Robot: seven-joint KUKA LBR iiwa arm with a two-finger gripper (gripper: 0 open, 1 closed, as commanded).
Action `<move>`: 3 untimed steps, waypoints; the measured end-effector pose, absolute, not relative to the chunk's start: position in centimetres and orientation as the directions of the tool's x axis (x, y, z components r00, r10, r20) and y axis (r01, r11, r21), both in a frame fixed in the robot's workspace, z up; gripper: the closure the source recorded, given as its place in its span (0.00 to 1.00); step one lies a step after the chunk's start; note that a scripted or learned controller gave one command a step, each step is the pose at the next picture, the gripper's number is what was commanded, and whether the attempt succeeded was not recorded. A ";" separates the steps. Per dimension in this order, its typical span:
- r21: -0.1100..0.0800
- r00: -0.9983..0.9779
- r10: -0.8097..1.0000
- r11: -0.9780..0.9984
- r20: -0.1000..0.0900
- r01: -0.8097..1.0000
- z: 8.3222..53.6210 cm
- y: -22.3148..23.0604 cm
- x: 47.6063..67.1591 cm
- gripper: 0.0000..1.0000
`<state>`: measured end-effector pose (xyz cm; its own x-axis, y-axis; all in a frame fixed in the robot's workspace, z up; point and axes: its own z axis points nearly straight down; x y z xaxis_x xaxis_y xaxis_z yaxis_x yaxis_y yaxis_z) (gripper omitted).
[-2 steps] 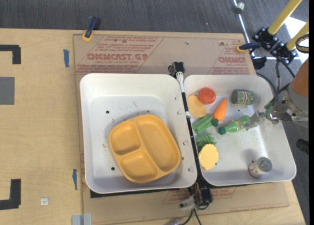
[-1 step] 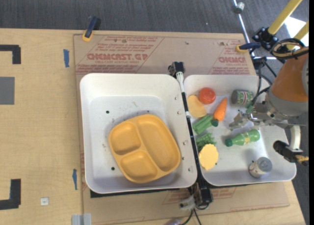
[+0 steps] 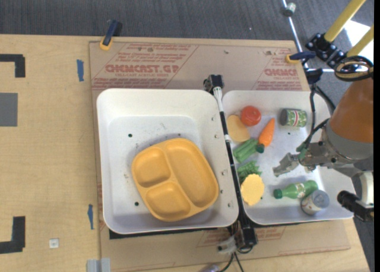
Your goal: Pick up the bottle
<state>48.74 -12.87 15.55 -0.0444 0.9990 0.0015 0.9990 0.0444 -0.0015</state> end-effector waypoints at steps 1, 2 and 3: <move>-0.001 -0.259 0.966 0.259 0.002 0.966 13.1 -15.1 47.9 0.00; 0.007 -0.550 0.835 0.550 -0.006 0.835 8.9 -22.4 48.3 0.00; 0.013 -0.547 0.837 0.548 -0.024 0.837 10.1 -22.7 48.6 1.00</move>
